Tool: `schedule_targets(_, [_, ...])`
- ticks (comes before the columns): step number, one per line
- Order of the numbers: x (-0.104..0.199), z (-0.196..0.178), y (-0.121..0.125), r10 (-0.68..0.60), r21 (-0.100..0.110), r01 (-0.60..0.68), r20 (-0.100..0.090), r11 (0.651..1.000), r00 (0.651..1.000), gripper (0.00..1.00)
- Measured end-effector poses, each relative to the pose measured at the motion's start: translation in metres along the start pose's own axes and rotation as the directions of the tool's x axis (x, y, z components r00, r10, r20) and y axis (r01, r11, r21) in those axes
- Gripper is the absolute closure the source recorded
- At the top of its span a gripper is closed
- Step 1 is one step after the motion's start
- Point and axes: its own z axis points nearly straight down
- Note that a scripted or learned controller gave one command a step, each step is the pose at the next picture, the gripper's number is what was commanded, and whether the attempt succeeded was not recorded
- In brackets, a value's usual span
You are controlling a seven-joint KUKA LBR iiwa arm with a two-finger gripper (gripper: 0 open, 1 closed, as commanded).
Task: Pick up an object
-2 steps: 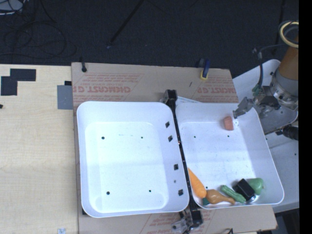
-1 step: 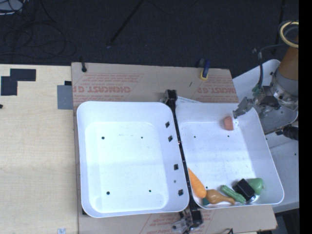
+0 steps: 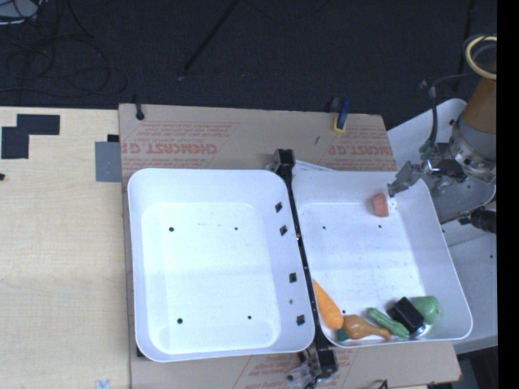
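Right-hand shallow white bin [image 3: 422,217]: small salmon-pink block [image 3: 379,205] lies just left of the gripper [image 3: 403,181], jaw state indeterminable

Even, fairly bright light falls from overhead, and the two white bins nearly wash out: the left bin [image 3: 211,262] glows pale with a soft glare across its floor. Shadows are faint and short along the right bin [image 3: 381,254] walls. The dark floor at the top swallows detail. The picture is slightly soft and grainy, and the small toys at the near corner blur together.
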Motion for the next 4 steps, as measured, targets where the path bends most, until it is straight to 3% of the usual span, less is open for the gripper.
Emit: schedule_targets(4, [0.0,0.0,0.0,0.0,0.0,0.0,0.0,1.0,1.0,0.0])
